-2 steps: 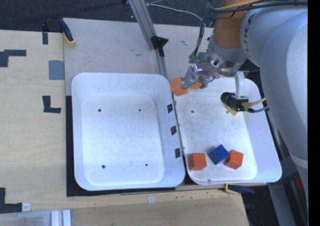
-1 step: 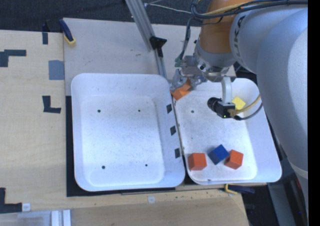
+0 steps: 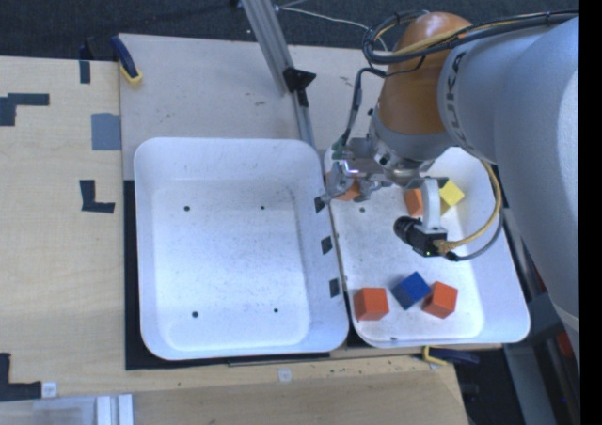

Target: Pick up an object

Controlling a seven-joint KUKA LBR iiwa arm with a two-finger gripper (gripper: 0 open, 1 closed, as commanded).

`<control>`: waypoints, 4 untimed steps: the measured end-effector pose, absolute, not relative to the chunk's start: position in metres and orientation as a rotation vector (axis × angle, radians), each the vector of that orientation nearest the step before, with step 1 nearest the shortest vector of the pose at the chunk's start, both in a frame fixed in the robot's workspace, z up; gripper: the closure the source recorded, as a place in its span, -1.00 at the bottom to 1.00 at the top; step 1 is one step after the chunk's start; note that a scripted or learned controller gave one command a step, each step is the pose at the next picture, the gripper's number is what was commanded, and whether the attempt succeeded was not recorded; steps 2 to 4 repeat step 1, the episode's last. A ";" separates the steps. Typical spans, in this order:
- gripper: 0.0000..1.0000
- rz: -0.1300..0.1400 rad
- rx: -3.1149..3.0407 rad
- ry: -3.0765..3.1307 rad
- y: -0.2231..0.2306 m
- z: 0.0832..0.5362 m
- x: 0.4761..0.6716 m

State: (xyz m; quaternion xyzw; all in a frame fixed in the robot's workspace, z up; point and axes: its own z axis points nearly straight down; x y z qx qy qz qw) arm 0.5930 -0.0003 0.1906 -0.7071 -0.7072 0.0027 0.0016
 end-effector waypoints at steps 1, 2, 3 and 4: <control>1.00 -0.005 -2.212 -2.230 0.066 0.191 0.671; 1.00 -0.005 -2.212 -2.230 0.066 0.191 0.671; 1.00 -0.005 -2.212 -2.230 0.066 0.191 0.671; 1.00 -0.005 -2.212 -2.230 0.066 0.191 0.671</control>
